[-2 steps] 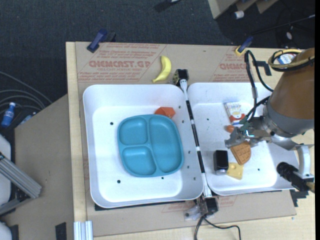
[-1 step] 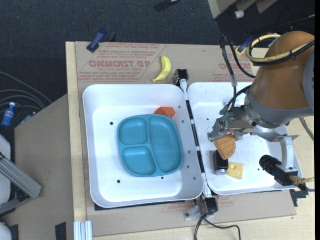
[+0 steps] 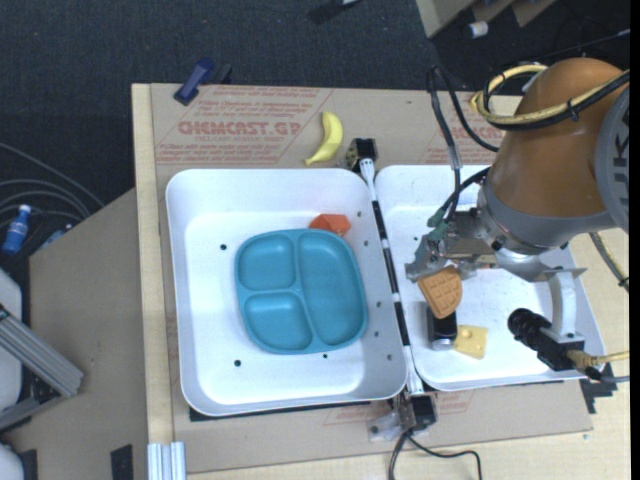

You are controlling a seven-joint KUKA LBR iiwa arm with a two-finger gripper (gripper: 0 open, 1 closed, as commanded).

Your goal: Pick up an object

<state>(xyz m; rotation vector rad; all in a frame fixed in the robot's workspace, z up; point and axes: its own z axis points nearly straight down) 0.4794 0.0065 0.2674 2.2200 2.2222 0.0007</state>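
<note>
Grey metal claw (image 3: 437, 255) of the arm sits over the left half of the right-hand shallow white plastic bin (image 3: 520, 368), under the broad orange wrist band (image 3: 555, 158) that covers much of that bin's far side. Claw state: not readable from this view; whether it is spread or pressed together cannot be told. Directly on the near side of the claw is the tan waffle-textured piece (image 3: 441, 290), its far edge meeting the claw's outline. Whether that piece is pinched or simply resting on the bin floor cannot be told. Just nearer than the tan waffle-textured piece lies a small black rectangular block (image 3: 442, 329), touching it or almost so. Just right of that block lies a pale yellow wedge (image 3: 472, 342), close to the bin's near wall. Across the dividing rims to the left, the left-hand shallow white plastic bin (image 3: 190, 298) holds a blue three-compartment plastic plate (image 3: 300, 290) lying flat near its centre. A small orange lump (image 3: 331, 224) lies just beyond the plate's far right edge, near the bin's far wall. Both bins rest on a printed brown cardboard sheet (image 3: 240, 128). On that sheet, just beyond the far right corner of the left-hand bin, lies a yellow banana (image 3: 327, 138). A small blue object (image 3: 195, 81) lies at the sheet's far edge, towards its left corner, well apart from the banana.
</note>
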